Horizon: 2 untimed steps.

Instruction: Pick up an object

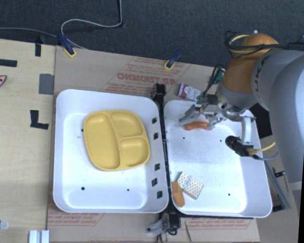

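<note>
Now we see the tool (200, 117) at upper right of frame over an orange sausage-like piece (197, 126) in the right bin (251, 197); whether its fingers are apart we cannot tell.

One fixed camera above the desk (13, 149)

It looks down at a slant, from moderate height, taking in both white bins (63, 190) side by side, the arm (280, 92) entering from the right.

Mirrored red lettering, unreadable, on the cardboard sheet (140, 76)
</note>
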Tool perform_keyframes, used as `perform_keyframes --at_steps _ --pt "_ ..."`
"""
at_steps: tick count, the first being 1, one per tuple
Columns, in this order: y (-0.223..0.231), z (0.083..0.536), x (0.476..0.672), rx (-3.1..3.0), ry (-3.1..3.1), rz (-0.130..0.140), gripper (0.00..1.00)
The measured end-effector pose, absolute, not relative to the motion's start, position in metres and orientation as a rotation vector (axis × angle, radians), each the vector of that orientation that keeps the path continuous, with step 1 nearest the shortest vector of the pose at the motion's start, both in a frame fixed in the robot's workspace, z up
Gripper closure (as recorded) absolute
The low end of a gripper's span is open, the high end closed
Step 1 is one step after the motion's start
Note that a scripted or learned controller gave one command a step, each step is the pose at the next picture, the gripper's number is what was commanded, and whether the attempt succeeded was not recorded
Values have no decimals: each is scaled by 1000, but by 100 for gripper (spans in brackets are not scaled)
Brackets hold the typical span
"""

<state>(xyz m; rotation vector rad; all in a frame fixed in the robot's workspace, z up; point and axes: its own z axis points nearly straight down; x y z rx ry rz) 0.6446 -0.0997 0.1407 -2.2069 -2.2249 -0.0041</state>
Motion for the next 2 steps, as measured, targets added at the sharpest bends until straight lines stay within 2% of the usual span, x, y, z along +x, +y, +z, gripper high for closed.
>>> perform_keyframes --at_steps 1,2 --pt "-100 88 668 -2218 -2215 12 0" --pt "-102 96 665 -2214 -2210 27 100"
